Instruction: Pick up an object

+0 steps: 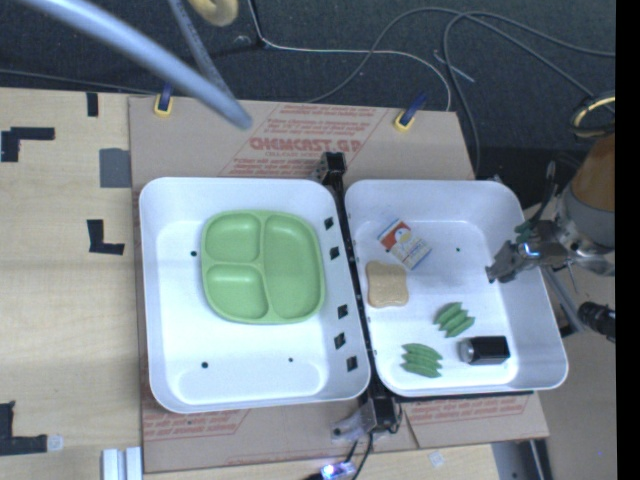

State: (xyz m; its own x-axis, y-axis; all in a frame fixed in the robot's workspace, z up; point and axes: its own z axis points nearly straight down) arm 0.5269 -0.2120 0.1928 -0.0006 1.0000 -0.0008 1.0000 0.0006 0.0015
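The right bin (pixel 455 200) holds a small white carton with red and blue print (pixel 403 243), a tan slice of bread (pixel 386 286), two green pea pods (pixel 454 318) (pixel 421 360) and a small black block (pixel 485 349). My gripper (pixel 512 259) hangs over the right rim of that bin, at about the height of the carton and well to its right. It is apart from every object, and the nearest is the upper pea pod. The arm's wrist with its orange band (pixel 600 183) rises at the right edge.
The left bin (pixel 170 298) carries a green divided plate (pixel 264 266). A black clip strip (pixel 345 268) runs between the bins. Both bins rest on brown cardboard (pixel 300 133). Cables (pixel 430 38) trail behind, and a grey pole (pixel 130 38) crosses the top left.
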